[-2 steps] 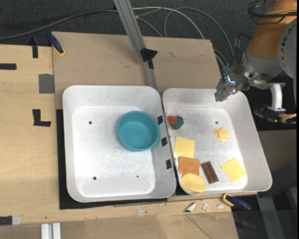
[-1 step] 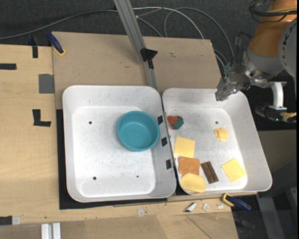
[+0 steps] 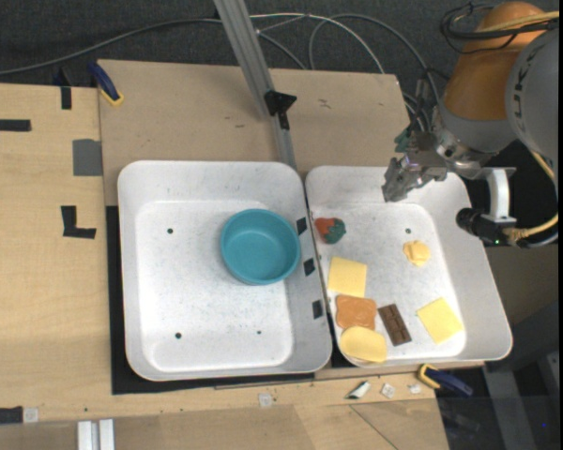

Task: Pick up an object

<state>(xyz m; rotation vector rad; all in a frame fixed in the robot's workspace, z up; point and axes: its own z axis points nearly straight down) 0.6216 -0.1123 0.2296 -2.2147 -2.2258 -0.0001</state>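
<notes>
My gripper [image 3: 397, 187] hangs over the far edge of the right bin [image 3: 479, 279], with nothing visibly between its fingers. Below it in that bin lie a small red and green piece [image 3: 330, 230], a small yellow chunk [image 3: 416, 251], a yellow square [image 3: 347, 277], an orange block [image 3: 355, 310], a brown bar [image 3: 394, 323], a second yellow square [image 3: 440, 319] and a pale yellow oval [image 3: 364, 345]. The red and green piece is the closest, down and to the left of the gripper.
A blue bowl [image 3: 259, 246] sits in the left bin [image 3: 150, 251] near the divider. A slanted metal pole [image 3: 253, 59] rises behind the bins. Cables run along the back of the bench. The arm's orange band [image 3: 493, 59] is at the upper right.
</notes>
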